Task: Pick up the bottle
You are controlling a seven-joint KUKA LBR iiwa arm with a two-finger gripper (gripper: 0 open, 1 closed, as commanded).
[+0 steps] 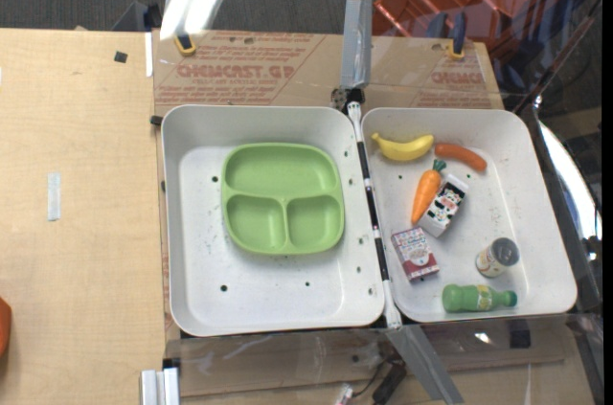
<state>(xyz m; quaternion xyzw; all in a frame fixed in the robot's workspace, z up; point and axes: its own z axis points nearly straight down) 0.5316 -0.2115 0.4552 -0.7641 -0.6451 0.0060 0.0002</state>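
The bottle (pixel 478 299) lies on its side at about five o'clock in the right bin (pixel 541 202), hard against the near wall, probably because it rolled there. A can (pixel 497 257) stands just beside it. The gripper's state cannot be told.

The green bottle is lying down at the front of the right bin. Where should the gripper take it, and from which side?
Probably from above, at mid-body of the green bottle, with fingers closing across its width. It lies on its side along the right bin's front wall, so side approach looks cramped. The small can sits just behind it.
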